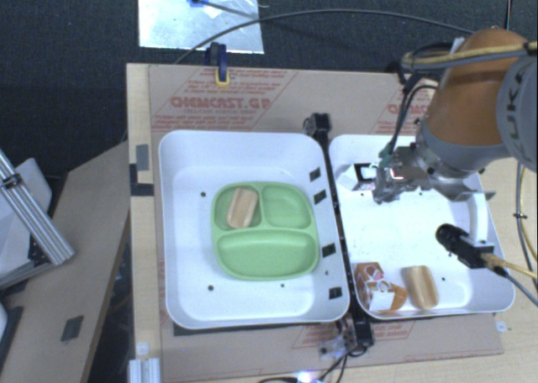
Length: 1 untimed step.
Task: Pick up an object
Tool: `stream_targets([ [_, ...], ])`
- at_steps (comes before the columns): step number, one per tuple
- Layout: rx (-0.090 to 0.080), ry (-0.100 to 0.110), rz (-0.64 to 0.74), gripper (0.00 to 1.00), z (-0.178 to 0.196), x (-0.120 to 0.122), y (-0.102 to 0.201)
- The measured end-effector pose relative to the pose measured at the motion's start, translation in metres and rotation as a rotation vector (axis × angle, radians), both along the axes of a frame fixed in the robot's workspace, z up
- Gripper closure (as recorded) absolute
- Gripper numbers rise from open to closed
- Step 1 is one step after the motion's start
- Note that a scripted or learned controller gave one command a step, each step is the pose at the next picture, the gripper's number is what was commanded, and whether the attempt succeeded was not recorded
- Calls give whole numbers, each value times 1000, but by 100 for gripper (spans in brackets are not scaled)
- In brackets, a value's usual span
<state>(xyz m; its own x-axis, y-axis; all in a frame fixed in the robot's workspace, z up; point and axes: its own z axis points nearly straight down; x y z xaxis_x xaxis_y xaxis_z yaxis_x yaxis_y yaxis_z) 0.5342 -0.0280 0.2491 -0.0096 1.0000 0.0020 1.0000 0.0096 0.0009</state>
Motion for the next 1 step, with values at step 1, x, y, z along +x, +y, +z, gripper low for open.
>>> stream_targets([
  [1, 0, 1, 1, 100, -16, 10, 56],
])
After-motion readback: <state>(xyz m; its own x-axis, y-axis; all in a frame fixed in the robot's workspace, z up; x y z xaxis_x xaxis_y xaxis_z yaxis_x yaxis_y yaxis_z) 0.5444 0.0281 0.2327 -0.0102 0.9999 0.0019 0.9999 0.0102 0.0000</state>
